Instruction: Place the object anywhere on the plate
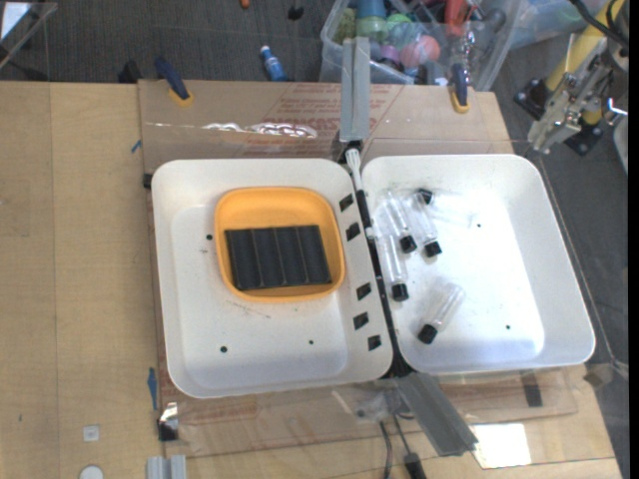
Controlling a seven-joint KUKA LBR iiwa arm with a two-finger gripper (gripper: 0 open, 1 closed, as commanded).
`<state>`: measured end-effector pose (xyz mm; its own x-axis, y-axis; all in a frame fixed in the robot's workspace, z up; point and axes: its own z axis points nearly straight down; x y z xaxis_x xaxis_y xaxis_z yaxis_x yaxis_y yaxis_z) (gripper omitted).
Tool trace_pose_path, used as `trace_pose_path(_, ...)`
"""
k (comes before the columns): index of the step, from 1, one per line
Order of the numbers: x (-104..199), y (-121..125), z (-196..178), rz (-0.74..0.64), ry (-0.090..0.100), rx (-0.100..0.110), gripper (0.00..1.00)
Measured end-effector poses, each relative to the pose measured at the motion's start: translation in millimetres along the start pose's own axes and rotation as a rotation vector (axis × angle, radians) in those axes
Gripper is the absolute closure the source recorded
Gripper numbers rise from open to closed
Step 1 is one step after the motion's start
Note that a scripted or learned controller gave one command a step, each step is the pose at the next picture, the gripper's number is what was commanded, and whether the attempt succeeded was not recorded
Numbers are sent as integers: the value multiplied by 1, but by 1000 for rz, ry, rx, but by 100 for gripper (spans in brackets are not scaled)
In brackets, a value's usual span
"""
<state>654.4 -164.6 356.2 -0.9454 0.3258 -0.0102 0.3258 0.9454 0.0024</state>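
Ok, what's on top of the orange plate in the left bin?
A black ribbed rectangular block lies flat on the orange plate, covering most of its middle. The plate's rim shows all around; the surface beneath the block is hidden.

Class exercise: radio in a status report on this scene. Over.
Gripper parked off the bench, top right. Black block lying on orange plate, left bin. Clear vials scattered in right bin. Nothing obstructing.

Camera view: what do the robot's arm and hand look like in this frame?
The hand is a pale silver-grey metal assembly with small dark parts. Above it sits a yellow-orange section, with black cables looping beside it. Any markings are too small to read.
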Motion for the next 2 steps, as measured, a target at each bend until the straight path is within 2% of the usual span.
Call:
trace_pose_path(1, -11, -59, -56, -289, -2, 0, 100)
trace_pose_path(2, 8, -65, -82, -651, -3, 0, 100)
